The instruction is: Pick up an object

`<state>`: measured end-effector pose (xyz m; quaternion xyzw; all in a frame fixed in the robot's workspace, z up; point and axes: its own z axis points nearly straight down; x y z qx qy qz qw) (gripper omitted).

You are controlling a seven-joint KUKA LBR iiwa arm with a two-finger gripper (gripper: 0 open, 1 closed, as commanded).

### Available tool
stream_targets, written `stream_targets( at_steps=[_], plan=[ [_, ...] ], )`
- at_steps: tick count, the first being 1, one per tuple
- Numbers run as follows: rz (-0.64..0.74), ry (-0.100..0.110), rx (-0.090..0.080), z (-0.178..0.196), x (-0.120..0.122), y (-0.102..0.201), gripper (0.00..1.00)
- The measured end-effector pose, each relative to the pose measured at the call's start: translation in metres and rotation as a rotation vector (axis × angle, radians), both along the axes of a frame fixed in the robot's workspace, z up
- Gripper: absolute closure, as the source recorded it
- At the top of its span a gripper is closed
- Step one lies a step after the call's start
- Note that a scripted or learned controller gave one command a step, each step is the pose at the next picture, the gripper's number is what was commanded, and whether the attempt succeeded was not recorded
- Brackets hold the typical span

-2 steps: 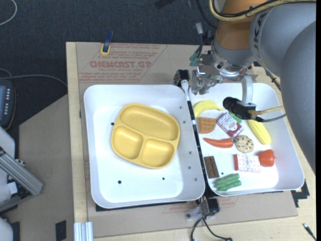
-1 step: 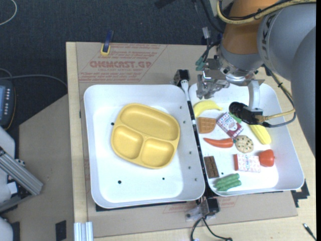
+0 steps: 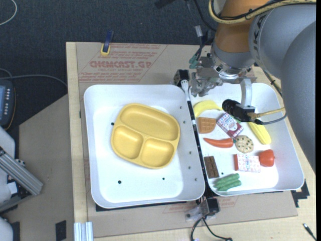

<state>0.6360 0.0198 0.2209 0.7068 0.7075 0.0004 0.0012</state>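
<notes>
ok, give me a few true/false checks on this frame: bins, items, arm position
1. The yellow divided tray lies in the left bin. True.
2. The toy foods lie in the left bin. False: the banana, waffle, chili pepper, cookie, corn and tomato all lie in the right bin.
3. The tool hangs over the far left corner of the right bin, near the banana. True.
4. The tray has a single compartment. False: it has three.
5. The green beans lie near the front edge of the right bin. True.
</notes>
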Motion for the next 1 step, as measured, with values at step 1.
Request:
stream_targets(
  at_steps=[1],
  plan=[
    [-0.002, -0.002, 0.0, 0.0064, 0.0087, -0.0121, 1.0]
  ],
)
